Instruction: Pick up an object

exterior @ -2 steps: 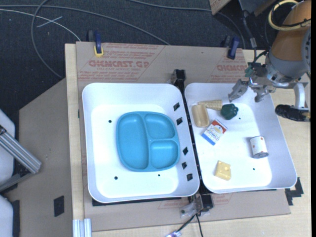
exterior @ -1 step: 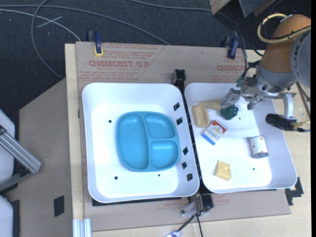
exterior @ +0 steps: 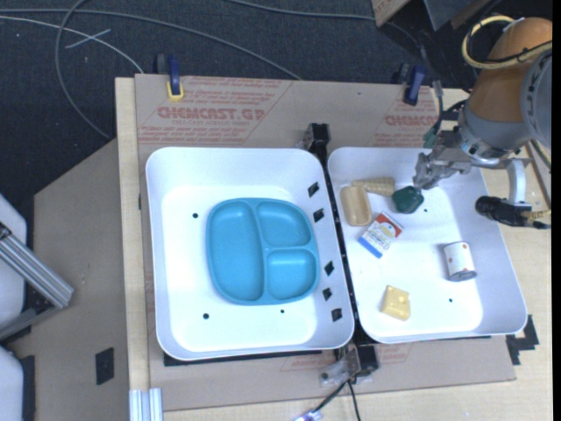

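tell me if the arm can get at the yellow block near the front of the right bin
Probably yes. The yellow block lies alone on open floor of the right bin, nothing over it; the end effector sits at the same bin's far side.

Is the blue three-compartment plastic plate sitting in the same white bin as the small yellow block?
No, the blue three-compartment plastic plate lies in the left white bin, while the small yellow block lies in the right white bin.
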Robot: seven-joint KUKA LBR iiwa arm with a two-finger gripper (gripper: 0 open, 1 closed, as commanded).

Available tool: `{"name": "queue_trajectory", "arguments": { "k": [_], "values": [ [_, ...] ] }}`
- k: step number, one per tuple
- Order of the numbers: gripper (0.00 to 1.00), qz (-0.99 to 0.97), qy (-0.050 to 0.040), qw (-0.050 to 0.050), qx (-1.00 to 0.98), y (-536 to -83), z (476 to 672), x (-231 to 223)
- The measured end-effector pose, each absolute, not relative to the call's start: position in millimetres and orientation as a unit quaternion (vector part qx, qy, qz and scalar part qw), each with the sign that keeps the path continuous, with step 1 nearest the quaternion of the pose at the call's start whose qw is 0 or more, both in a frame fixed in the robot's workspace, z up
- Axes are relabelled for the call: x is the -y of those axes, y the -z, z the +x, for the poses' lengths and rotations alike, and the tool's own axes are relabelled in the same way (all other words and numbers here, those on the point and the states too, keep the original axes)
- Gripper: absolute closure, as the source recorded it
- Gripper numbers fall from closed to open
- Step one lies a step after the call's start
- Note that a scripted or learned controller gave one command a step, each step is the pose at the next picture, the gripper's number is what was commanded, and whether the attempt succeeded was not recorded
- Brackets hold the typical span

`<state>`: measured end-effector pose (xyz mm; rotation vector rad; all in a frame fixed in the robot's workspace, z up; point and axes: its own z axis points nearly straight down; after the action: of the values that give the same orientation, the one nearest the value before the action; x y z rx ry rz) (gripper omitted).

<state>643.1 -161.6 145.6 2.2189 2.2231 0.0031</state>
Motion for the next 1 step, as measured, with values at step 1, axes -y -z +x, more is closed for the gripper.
{"name": "queue_trajectory", "arguments": {
  "k": [1],
  "values": [
    [1.0, 0.707, -0.0015, 0.003, -0.707, -194.7, 643.1, 170.2]
  ]
}}
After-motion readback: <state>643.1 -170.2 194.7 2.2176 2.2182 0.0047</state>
